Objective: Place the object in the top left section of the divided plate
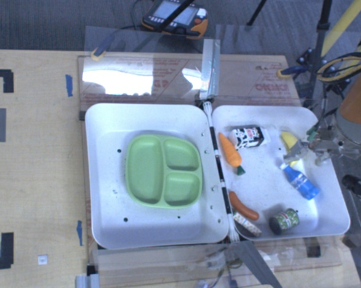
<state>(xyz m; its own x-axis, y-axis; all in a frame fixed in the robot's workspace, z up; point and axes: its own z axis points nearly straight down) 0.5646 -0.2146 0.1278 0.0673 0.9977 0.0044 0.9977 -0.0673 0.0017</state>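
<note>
A pale green divided plastic plate lay in the middle of the left white bin, all its sections bare. The toys lay in the right white bin: an orange carrot with a green tip, a small black-and-white carton, a yellow banana-like piece, a blue bottle with a white cap, a reddish sausage, a dark green can and a small brush. The metal gripper stood at that bin's right edge, just beside the yellow piece and above the bottle. Whether its fingers were spread or closed, I couldn't tell.
</note>
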